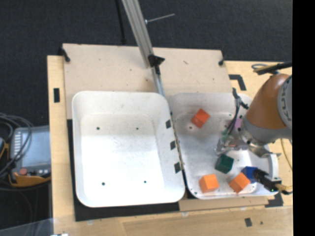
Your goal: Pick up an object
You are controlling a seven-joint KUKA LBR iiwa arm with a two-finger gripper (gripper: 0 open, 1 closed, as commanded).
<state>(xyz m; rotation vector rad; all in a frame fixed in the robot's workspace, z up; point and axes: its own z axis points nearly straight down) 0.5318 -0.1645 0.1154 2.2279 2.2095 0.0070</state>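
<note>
The right bin (197, 146) holds an orange cube (200, 118) near its far side and a dark green cube (225, 163) toward the front. Along the front wall lie two more orange cubes (209, 183) (239, 182) and a blue block (250, 172). My gripper (226, 147) hangs over the bin's right half, just above and behind the green cube. Nothing shows between its fingers. The arm's orange band (266, 104) rises to the right and hides part of the bin's right wall.
The left bin (123, 149) lies beside the right one. A slanted aluminium post (140, 28) stands behind the bins. A grey device with cables (27, 154) sits off the bench at the left.
</note>
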